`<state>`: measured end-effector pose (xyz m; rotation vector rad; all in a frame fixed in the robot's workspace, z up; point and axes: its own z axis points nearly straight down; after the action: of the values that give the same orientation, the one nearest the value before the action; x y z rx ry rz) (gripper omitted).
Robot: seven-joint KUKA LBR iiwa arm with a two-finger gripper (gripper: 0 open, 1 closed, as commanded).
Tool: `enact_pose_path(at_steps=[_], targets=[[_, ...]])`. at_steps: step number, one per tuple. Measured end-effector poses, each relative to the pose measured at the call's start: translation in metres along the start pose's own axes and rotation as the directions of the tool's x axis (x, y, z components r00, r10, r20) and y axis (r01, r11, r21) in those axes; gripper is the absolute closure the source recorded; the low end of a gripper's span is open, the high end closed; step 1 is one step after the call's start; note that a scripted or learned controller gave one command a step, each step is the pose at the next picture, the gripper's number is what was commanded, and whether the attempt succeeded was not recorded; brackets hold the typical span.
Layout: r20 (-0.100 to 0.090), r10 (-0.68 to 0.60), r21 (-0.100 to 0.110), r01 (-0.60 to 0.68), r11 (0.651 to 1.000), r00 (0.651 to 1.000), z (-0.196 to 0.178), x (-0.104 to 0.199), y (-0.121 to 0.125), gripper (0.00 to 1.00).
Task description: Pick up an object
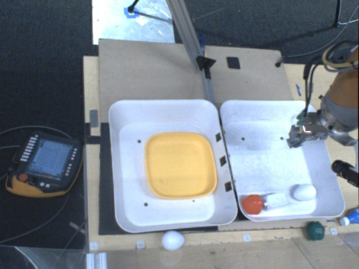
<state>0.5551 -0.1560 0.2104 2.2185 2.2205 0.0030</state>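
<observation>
In the right bin point(263, 161) an orange-red ball point(253, 204), a small clear-white tube-like piece point(276, 200) and a white egg-shaped object point(304, 192) lie along the near edge. A square yellow plate point(180, 165) sits in the left bin point(129, 150). My gripper point(298, 137) hangs over the right bin's far right part, well above and behind the white egg-shaped object, with nothing visible between its fingers.
A white egg-shaped object point(173, 240) lies on the bench in front of the left bin. A dark green ball point(315, 230) and a blue-capped item point(349, 218) lie off the right bin's near corner. A teach pendant point(44, 163) rests on the floor at left.
</observation>
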Motion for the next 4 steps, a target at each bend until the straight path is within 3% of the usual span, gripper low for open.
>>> enact_pose_path(at_steps=[1,4], targets=[[0.0,0.0,0.001,0.0,1.0,1.0,-0.031,0.0,0.001,1.0],[-0.002,-0.003,0.003,0.003,1.0,1.0,-0.009,0.17,0.02,1.0]])
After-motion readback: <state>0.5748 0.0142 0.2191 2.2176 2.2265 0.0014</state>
